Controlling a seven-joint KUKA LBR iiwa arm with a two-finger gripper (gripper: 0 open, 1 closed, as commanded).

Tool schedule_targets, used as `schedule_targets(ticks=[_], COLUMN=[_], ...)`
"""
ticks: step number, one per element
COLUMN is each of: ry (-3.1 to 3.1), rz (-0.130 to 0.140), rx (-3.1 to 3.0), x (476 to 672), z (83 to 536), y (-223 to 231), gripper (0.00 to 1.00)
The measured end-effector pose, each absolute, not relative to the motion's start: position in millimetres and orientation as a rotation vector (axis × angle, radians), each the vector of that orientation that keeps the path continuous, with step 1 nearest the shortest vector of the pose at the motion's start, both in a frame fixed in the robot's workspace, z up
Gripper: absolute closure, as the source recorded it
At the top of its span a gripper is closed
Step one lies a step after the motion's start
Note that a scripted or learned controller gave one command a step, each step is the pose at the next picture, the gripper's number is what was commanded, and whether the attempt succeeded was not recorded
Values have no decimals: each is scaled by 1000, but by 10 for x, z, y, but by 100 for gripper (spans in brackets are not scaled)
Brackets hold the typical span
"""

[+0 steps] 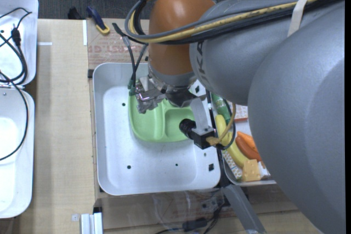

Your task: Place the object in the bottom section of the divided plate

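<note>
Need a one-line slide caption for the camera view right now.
Arm's gripper poised over the green divided plate in a white bin.

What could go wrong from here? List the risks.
1. The arm's wrist hides much of the green divided plate, so which section lies beneath is hard to judge.
2. The plate lies loose in the white bin; a push could slide it.
3. Cables hang near the bin's edge and may snag.

even, fairly bright overhead light, soft shadows in the white bin (109, 172), slightly blurry, grainy picture.
</note>
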State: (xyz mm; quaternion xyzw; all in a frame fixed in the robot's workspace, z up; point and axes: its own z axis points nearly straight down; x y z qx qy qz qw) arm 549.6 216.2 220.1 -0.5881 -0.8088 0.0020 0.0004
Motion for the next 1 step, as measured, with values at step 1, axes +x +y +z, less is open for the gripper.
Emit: schedule_targets(ticks=[1], ry=[-2541], rz=[7], rx=[-1847], x=[5497], z=[2202], y=[2159], gripper=[0])
